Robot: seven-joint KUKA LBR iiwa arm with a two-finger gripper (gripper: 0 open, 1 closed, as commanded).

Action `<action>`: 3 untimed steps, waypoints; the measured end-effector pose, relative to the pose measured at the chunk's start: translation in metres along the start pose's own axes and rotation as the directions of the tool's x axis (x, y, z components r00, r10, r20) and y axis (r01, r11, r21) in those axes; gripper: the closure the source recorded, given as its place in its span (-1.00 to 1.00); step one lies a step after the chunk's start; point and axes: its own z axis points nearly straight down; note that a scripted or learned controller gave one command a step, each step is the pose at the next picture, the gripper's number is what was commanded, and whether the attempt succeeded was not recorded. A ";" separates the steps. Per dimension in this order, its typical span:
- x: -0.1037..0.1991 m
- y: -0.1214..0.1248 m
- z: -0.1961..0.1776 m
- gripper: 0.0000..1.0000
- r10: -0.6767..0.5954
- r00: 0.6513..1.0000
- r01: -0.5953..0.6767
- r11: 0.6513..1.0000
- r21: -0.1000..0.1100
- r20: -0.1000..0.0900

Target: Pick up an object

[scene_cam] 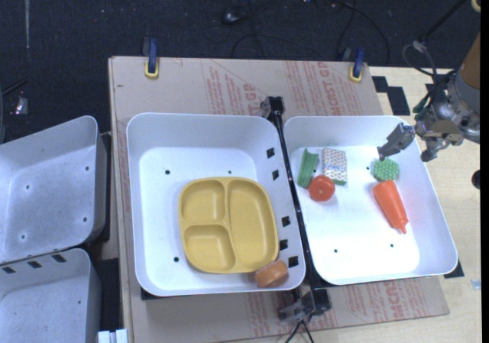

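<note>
The gripper [409, 143] hangs at the upper right corner of the right bin [359, 266], its two fingers spread apart with nothing between them; one finger [396, 140] points down toward the carrot [390, 195], its tip just above the green top.

The carrot lies on the bin floor at the right, green leafy top toward the back wall and orange point toward the front, running a little aslant. It looks like a toy of moulded plastic, so I judge it light, stiff and rather smooth, with nothing about it to break. The body tapers, and a grip near the point would likely squeeze it out of the fingers; the thick part just below the green top seems the safest place, with the fingers set across the width. The green top looks knobbly and may be softer, so it is a poorer place to pinch.

To its left, apart from it, sit a red tomato [322, 188], a speckled block [335, 164] just behind that, and a green pod [307, 167] leaning beside the block near the divider. None touches the carrot, so the fingers have room on both sides.

In the left bin [145, 204] lies a yellow tray [228, 224] with three compartments, and a brown roll [271, 273] rests at its front corner against the bin wall.
</note>
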 end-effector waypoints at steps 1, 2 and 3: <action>0.000 0.002 -0.005 -1.00 -0.002 1.000 0.002 1.000 -0.010 0.002; -0.005 -0.007 0.050 -1.00 0.000 1.000 0.000 1.000 -0.004 0.001; -0.013 -0.002 0.098 -1.00 0.000 1.000 0.000 1.000 -0.006 0.001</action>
